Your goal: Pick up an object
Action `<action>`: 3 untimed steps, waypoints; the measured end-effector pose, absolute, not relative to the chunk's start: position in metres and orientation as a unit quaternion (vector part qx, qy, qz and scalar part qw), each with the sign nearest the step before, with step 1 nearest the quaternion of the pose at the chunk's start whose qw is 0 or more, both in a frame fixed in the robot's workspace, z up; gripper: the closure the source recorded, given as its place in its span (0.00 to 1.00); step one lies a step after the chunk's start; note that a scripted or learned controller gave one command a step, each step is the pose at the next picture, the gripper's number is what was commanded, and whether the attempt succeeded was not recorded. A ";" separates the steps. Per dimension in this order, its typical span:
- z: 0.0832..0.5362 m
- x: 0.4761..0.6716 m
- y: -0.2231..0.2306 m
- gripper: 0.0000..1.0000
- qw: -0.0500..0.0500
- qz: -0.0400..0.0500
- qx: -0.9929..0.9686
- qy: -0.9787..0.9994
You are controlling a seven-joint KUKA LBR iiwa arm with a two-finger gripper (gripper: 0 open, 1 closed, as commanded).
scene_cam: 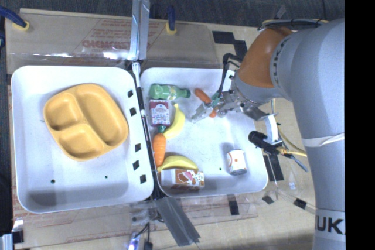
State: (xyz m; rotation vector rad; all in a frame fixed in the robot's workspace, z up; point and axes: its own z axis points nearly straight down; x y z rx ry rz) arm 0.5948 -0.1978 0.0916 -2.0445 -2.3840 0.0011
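Note:
The right bin holds several objects. A small orange sausage-shaped piece lies near the bin's middle top. My gripper hangs just below and right of it, low over the bin floor. To the left lie a green bottle, a red packet and a yellow banana. An orange carrot, a second banana and a brown carton sit at the front left. A white can lies at the front right.
The left bin holds a yellow divided plate. A metal divider stands between the bins at the back. The grey arm covers the bench's right side, with cables beside the right bin's edge.

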 end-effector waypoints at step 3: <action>0.229 0.652 -0.069 1.00 0.001 0.001 -0.653 -0.758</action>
